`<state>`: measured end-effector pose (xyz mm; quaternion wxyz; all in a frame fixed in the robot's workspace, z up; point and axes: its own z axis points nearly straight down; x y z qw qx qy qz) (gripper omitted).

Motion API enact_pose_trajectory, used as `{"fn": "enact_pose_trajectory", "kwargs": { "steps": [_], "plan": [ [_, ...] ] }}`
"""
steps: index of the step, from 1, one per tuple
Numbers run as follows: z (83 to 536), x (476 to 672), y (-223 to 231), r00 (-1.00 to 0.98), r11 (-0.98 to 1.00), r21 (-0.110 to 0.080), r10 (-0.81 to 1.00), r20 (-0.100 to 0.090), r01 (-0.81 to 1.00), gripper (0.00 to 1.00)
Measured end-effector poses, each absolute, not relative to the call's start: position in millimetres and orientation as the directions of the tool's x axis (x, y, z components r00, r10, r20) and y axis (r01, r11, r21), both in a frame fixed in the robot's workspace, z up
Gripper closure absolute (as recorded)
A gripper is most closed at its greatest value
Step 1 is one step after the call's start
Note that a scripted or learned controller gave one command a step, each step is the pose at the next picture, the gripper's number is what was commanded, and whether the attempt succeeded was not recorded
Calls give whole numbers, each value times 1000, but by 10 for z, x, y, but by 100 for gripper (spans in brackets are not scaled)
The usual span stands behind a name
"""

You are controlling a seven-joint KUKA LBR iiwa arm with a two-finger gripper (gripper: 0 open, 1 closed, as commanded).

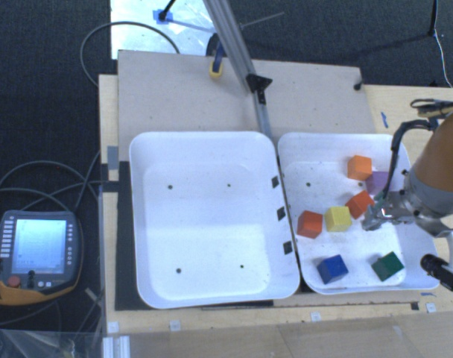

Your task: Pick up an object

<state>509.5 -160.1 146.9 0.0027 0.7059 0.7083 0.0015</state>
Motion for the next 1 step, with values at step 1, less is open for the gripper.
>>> {"fn": "enact_pose_trajectory", "kwargs": {
  "steps": [1],
  "plan": [
    [2094,5060,-1583,-5,5,9,1000,-3,1000,100]
  ]
}}
